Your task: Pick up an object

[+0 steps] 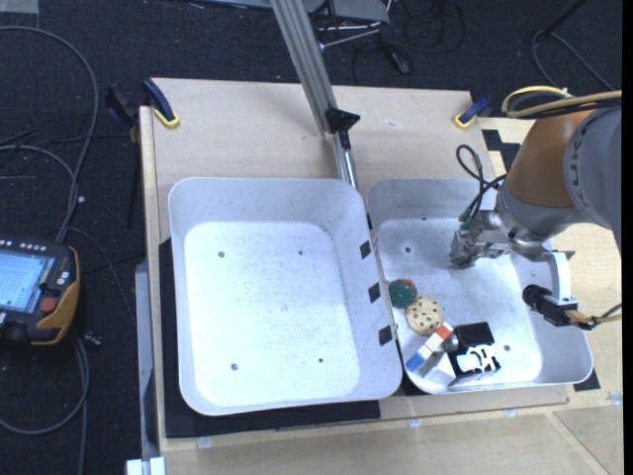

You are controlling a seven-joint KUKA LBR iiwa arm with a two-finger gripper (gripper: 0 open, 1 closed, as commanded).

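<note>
1. The wooden bench [257, 107] is being seen from above, and it is carrying two shallow white bins side by side.
2. The left bin [198, 206] is being shown as the bigger of the two in this view, with only small dark specks on its floor.
3. The right bin [396, 201] is being entered by the arm [564, 171], which is reaching in from the right with its orange band above the wrist.
4. The gripper [465, 255] is being held low over the upper middle part of the right bin, pointing down at the bare floor. It cannot be told whether its fingers are spread or pressed together, because they are being seen as one dark grey shape. Nothing is being seen between them.
5. The objects are lying in the lower left corner of the right bin, well apart from the gripper.
6. A black box with white marks [475, 349] is being seen at the right side of this group.
7. A small block in red, white and blue [431, 349] is lying just beside the black box, at its left.
8. A beige round disc with dark dots [424, 314] is lying above that block.
9. A small green round object [403, 291] is being seen touching or almost touching the disc, at its upper left, near the bin's left wall.
</note>
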